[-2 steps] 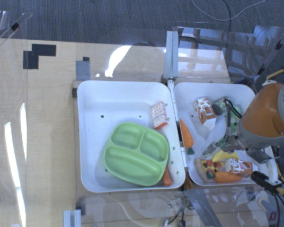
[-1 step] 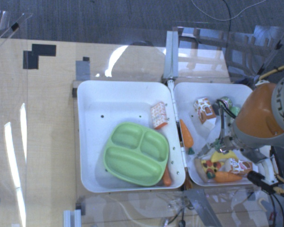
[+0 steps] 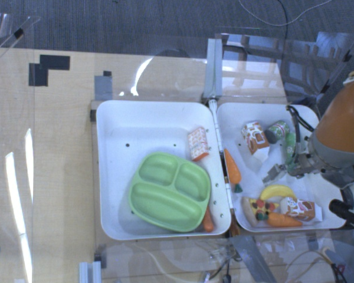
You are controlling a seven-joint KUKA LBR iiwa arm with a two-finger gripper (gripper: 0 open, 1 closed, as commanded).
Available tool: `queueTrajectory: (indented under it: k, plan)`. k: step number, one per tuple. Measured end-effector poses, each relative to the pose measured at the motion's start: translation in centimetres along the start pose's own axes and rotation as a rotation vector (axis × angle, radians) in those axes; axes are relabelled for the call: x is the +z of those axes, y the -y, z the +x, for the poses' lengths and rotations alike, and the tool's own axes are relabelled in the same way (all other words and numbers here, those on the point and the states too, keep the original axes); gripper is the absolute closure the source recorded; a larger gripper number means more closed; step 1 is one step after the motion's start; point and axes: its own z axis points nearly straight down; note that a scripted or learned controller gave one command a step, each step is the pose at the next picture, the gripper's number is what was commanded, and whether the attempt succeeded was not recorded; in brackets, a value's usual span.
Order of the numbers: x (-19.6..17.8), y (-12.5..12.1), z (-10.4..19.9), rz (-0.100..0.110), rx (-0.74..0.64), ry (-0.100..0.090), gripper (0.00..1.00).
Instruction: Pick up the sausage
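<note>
Well left of gripper [image 3: 281,171] (other bin [image 3: 108,175]), sausage [image 3: 207,221]

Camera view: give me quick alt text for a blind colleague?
The arm's claw hangs over the right bin among toy food: a banana, carrots and small cartons. The left bin holds a green divided plate and a small packet.

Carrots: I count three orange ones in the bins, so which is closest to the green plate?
The carrot in the left bin, peeking out at the green plate's lower right edge. Another carrot lies by the divider in the right bin; the third carrot sits near that bin's front.
</note>
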Motion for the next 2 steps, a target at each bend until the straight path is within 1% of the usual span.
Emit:
queueTrajectory:
  k: [1, 2]
  plan:
    - [7.0, 0.7, 0.4, -0.01, -0.034, 0.004, 0.0]
    - [7.0, 1.9, -4.4, -0.01, 0.021, 0.004, 0.0]
